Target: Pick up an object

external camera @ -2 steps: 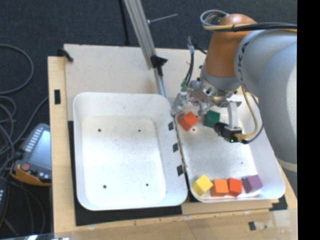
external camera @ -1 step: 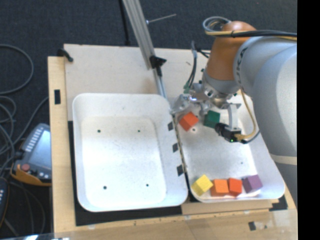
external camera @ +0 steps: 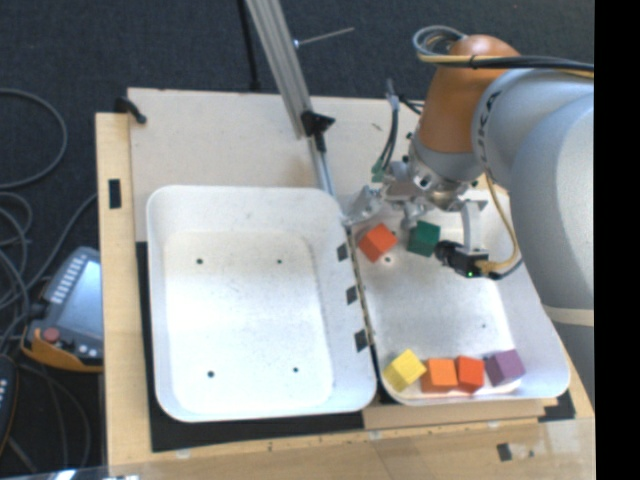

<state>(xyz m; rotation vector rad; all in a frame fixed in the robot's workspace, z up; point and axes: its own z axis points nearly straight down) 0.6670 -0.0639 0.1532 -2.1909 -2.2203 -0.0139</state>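
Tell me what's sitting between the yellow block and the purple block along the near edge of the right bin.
In the camera view, two orange blocks sit side by side between the yellow block and the purple block.

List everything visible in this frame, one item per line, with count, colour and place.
Bins: 2, white, side by side on the bench.
Orange blocks: 3, one at the right bin's far end, two along its near wall.
Green block: 1, beside the far orange one.
Yellow block: 1, near wall.
Purple block: 1, near wall.
Metal rail: 1, silver, slanting over the bench.
Pendant: 1, grey-orange, left floor.
End effector: 1, above the far blocks.
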